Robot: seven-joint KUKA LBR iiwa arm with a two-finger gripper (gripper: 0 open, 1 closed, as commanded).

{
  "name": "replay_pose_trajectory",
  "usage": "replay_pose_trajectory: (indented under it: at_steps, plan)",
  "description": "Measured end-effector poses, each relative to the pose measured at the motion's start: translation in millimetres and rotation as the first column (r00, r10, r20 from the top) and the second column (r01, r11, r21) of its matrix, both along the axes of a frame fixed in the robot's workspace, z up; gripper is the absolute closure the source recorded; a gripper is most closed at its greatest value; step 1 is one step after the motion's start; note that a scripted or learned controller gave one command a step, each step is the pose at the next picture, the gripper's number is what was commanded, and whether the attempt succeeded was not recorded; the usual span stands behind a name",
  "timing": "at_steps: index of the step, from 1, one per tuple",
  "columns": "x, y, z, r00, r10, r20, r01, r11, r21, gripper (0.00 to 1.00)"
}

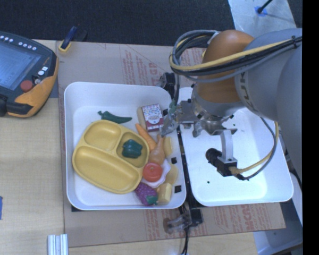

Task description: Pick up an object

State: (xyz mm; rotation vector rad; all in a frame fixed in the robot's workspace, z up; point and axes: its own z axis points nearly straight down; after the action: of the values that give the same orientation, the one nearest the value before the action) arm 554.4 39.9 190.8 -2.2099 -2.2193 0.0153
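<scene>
One gripper (169,122) hangs at mid-frame over the right edge of the left bin (74,142), below the arm (228,70); whether it is apart or together cannot be told. Just left of it stands a small red box (151,116), and below that a carrot (147,135) lies along the bin's right side. Further down sit a red tomato-like piece (153,171), a purple piece (146,194) and a yellow block (165,194). A yellow tray (103,161) fills the bin's left part, with a dark green item (131,149) in one compartment. A green pepper (114,117) lies above the tray. The right bin (255,190) lies beside it, and a pendant (18,73) rests on the surface (21,163) at upper left.
</scene>
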Motion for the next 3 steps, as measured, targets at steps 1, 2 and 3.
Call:
replay_pose_trajectory:
  at_steps: [1,2,3]
  plan:
    - [68,-35,2,1.0,-0.005,0.016,0.005,1.0,-0.002,0.0]
    - [81,-82,2,1.0,-0.004,0.014,0.004,1.0,-0.002,0.0]
    - [93,-160,-81,1.0,-0.004,0.008,0.004,1.0,-0.003,0.0]
